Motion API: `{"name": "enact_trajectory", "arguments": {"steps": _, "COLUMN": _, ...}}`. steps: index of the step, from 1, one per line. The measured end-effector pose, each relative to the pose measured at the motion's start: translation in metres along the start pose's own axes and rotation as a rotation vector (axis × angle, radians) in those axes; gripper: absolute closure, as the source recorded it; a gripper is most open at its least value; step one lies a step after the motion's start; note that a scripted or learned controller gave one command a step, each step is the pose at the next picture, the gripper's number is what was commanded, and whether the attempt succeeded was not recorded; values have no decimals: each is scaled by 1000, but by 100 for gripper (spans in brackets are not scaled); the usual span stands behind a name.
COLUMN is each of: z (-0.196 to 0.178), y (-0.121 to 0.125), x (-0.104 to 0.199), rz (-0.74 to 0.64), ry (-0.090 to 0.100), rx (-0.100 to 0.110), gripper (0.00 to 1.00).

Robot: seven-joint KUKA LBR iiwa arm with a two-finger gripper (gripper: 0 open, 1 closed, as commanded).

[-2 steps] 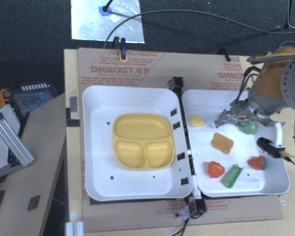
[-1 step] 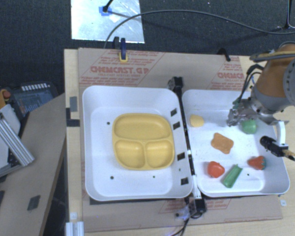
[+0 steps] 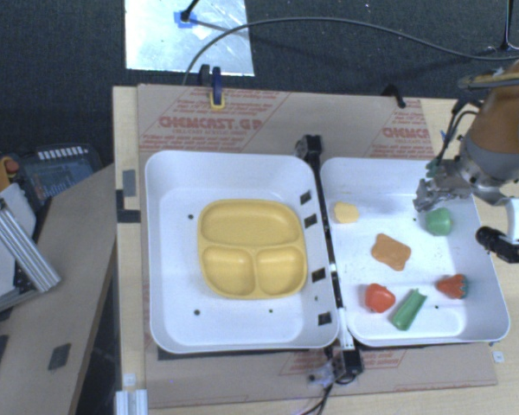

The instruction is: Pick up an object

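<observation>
The pincer is seen at about two o'clock in the right bin, just above a small round green piece, which lies near the bin's far right side and is taken here as the likeliest object for the pick. Whether the pincer is apart or together cannot be told from this slanted view, and nothing is visibly held. The green piece appears to be a toy food item, so it is judged light, stiff and smooth-skinned; a rounded form of that kind can be expected to squirt sideways if it is pinched off-centre, so it is best taken across its widest middle, with the pads brought down on either side. Other candidates are spread through the same bin: a pale yellow piece at ten o'clock, an orange flat piece near the centre, a red-orange piece and a green elongated piece at six to seven o'clock, and a red piece at five o'clock. The flat orange one is judged harder to get under. In the left bin a yellow divided tray is seated; it is judged too broad for this pincer.
</observation>
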State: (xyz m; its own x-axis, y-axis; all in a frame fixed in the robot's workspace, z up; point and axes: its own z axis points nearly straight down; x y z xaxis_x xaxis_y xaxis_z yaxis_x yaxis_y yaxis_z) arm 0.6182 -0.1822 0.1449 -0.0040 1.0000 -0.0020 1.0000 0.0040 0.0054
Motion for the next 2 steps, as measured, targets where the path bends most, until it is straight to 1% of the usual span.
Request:
{"name": "enact_trajectory", "arguments": {"steps": 1, "z": -65, "y": 0, "x": 3, "rz": -2, "ry": 0, "rx": -3, "gripper": 100}}
{"name": "enact_trajectory", "arguments": {"steps": 2, "z": -73, "y": 1, "x": 3, "rz": -2, "ry": 1, "rx": 2, "gripper": 100}}
